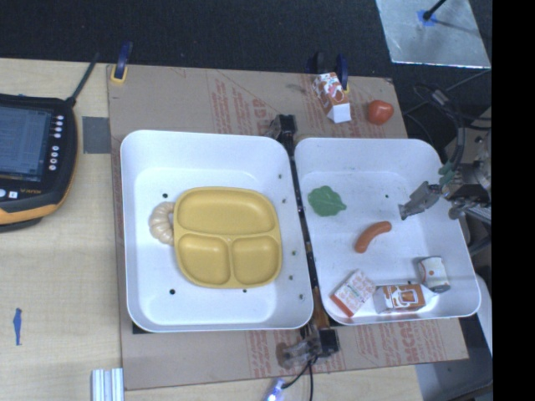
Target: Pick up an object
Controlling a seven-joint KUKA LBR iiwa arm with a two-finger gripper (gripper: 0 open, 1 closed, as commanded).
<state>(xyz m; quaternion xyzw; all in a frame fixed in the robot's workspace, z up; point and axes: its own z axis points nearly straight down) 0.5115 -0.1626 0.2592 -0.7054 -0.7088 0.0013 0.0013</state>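
Observation:
My gripper [437, 205] hangs over the right bin's [393, 161] right side, its two fingers spread apart and open, with nothing between them. Left of it in that bin lie a green leafy piece [326, 200] and an orange-red sausage [372, 236]. Along the bin's front edge sit a small white cup-like item [432, 272], a flat carton [399, 297] and a red-and-white packet [354, 293]. The sausage is the nearest thing to the fingers, a short way down and to their left.
The left bin [150, 161] holds a yellow divided plate [227, 236] with a beige pastry [160, 221] tucked at its left. Behind the bins, on the cardboard, stand a small carton [333, 97] and a red tomato [379, 111]. A teach pendant [29, 157] lies far left.

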